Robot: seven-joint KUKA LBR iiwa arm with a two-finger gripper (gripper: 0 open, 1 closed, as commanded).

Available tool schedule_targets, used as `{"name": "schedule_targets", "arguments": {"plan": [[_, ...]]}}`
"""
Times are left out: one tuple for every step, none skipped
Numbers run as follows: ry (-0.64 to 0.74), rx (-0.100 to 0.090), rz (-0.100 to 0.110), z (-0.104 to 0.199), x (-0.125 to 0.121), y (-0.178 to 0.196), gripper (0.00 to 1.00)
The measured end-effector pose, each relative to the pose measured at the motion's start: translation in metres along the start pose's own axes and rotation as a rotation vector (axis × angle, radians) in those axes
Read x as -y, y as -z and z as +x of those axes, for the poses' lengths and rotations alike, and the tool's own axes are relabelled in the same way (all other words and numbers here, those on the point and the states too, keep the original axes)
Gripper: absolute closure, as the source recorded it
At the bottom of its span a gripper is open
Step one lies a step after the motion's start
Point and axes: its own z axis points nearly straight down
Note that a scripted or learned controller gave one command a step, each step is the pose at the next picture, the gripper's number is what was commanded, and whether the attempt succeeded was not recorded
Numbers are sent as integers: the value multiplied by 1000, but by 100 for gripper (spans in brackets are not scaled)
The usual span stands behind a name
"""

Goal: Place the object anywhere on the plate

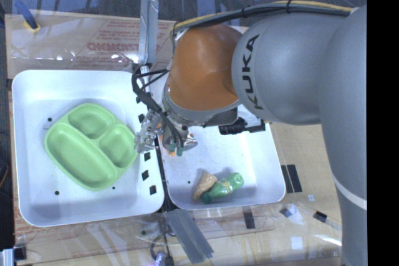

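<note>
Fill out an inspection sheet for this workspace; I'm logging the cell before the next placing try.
Surface: two shallow white bins, left bin and right bin, side by side on a bench under clear sheeting.
Job's things: green divided plate lies in the left bin; a green and tan object lies in the right bin, near its front edge.
Clutter: nothing seen inside the bins.
Grippers: tool hangs over the seam between the bins, with no object seen in it.
Cables: black cables loop beside the wrist; more run along the arm's top.
Surroundings: dark floor behind the bench; tape strips at the bin edges.
</note>
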Motion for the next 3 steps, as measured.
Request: {"name": "schedule_targets", "arguments": {"plan": [[0,0,0,0,0,0,0],[5,2,0,-1,-1,10,100],[5,2,0,-1,-1,10,0]]}}
